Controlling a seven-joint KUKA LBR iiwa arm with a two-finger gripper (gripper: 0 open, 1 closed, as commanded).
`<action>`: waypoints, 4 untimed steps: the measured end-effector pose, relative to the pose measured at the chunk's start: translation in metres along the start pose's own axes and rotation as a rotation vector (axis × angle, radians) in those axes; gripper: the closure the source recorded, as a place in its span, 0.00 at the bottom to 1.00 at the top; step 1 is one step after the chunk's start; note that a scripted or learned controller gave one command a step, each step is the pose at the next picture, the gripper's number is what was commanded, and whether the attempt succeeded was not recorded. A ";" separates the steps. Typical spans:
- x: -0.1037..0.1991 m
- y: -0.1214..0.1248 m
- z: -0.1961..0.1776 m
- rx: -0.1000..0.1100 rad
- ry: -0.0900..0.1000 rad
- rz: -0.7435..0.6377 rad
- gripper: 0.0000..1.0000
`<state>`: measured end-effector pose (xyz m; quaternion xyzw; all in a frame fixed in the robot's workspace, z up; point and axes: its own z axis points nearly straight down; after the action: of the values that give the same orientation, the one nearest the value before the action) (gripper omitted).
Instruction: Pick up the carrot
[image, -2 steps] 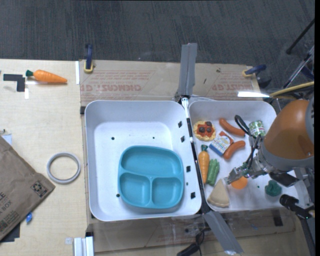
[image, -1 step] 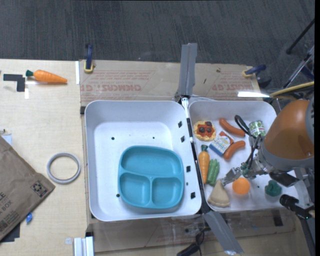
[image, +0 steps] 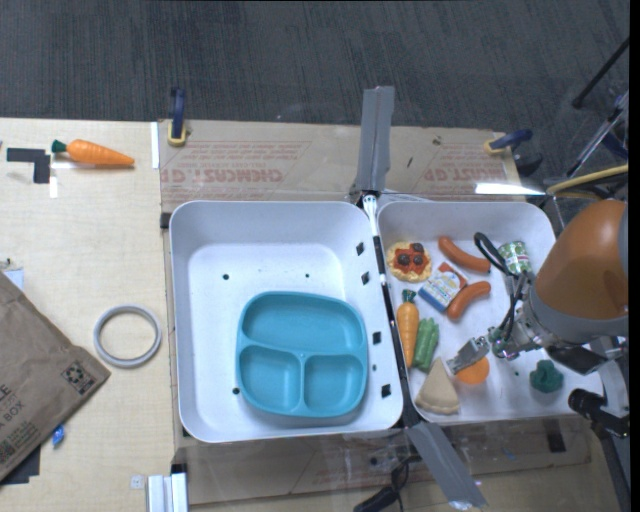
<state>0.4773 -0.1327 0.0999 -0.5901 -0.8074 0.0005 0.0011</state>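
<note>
Nearest the lens, at the right bin's (image: 540, 215) 6 o'clock edge, lies a tan wedge (image: 437, 388). Just at its 2 o'clock the tool (image: 470, 354) hovers over an orange piece (image: 474, 371); whether it is open or closed I cannot tell. At the wedge's 11 o'clock the carrot (image: 407, 326) lies beside a green pod (image: 427, 342), along the bin's 9 o'clock wall.
</note>
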 end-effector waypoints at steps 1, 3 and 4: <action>-0.001 0.000 -0.007 0.001 0.001 0.003 1.00; 0.137 0.060 -0.173 0.002 -0.003 0.077 1.00; 0.151 0.049 -0.134 0.004 -0.001 -0.039 1.00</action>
<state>0.4781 0.0261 0.2339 -0.5744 -0.8186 0.0024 0.0016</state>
